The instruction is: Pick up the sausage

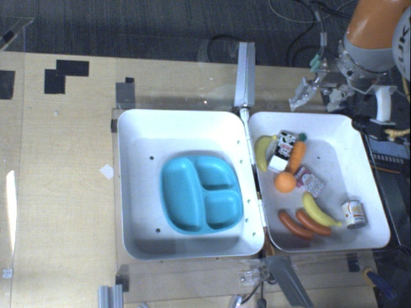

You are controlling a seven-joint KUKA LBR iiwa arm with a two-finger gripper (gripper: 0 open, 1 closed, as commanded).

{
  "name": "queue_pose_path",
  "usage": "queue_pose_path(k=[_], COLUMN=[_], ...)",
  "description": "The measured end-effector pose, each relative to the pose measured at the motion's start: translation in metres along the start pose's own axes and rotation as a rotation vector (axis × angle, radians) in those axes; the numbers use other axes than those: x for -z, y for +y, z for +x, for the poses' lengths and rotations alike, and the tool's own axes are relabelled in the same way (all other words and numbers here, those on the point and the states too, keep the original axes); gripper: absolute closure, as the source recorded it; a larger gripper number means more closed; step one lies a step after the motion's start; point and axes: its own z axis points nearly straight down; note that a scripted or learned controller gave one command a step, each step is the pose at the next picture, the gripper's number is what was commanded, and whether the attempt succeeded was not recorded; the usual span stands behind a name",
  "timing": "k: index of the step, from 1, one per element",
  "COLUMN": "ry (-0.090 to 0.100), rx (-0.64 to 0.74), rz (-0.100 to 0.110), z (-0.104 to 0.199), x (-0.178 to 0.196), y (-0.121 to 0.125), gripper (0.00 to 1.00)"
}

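Item: sausage (304,224), a reddish-brown linked pair lying low in the right bin (369,172), near its front wall. It rests just beside, perhaps touching, the lower banana (319,211), with a small can (354,213) to the right and an orange ball (285,182) above.

Handling, as judged: likely a light toy piece, smooth and rounded, somewhat slippery, not fragile. Best taken across the narrow width at mid-length, from the front side away from the banana, since the two lie close.

Other contents of the right bin: carrot (296,156), a second banana (262,151), a dark carton (282,147), a red-and-white packet (311,182).

Left bin (138,172): blue divided tray (201,193).

Tool: gripper (319,90), above the right bin's far rim, well apart from the sausage; nothing is seen held, and its state cannot be told.
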Motion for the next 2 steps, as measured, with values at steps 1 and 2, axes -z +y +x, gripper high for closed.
queue_pose_path(k=[1,2], ry=[-0.001,0.000], rx=[-0.513,-0.657], rz=[0.002,0.003], z=[-0.020,-0.050], x=[-0.097,-0.143], y=[-0.002,0.000], gripper=[0.00,0.00])
